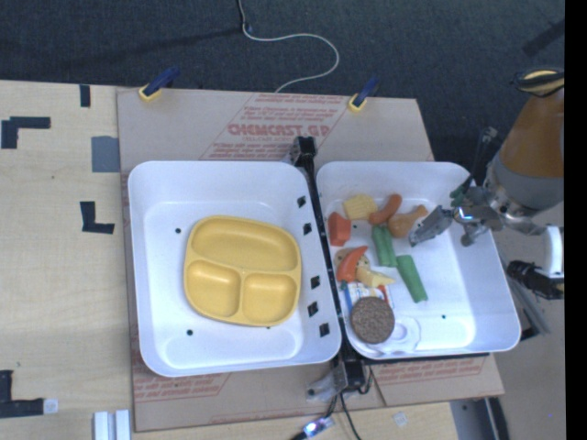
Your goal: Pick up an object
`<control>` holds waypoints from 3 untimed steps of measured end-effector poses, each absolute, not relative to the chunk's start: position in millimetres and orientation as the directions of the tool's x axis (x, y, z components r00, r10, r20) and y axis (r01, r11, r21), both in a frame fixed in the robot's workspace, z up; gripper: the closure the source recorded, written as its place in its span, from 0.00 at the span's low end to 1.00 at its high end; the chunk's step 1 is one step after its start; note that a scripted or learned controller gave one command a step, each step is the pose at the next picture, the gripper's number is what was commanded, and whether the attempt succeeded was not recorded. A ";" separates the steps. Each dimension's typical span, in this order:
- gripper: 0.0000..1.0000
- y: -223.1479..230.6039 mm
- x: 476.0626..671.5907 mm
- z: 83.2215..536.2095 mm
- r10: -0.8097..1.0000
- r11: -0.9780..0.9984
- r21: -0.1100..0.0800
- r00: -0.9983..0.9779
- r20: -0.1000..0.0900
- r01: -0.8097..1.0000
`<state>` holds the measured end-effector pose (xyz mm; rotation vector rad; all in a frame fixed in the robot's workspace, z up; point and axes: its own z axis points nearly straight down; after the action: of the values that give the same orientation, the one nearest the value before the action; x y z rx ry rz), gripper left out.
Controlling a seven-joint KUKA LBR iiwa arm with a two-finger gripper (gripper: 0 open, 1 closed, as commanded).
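toy food (381, 246) heaped along right bin's (477, 319) left edge, none lifted yet; gripper (438, 225) hovering above, fingers spread, pinching nothing.

A yellow divided plate (243, 270) lies well apart from the gripper (433, 229), in the farther white bin (151, 246); brown cardboard (275, 126) underlies both; a white cable (303, 49) loops beyond.

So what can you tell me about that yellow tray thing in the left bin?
The yellow tray looks like smooth plastic, rounded at the corners, with three compartments: one long one along the far side and two smaller ones nearer the camera. All three look bare. It lies flat, slightly turned, about the middle of the left bin, on the bin's floor and apart from its walls. Nothing else touches it.
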<state>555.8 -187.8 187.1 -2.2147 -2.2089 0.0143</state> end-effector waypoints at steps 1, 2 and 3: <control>0.00 -187.5 559.1 195.5 1.000 0.001 -0.002 -0.001 0.000 1.000; 0.00 -181.1 558.0 133.9 1.000 0.002 -0.004 -0.002 0.000 1.000; 0.00 -180.6 558.6 83.6 1.000 0.001 0.000 -0.001 -0.001 1.000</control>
<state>558.6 -180.6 83.6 -2.2209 -2.2221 0.0012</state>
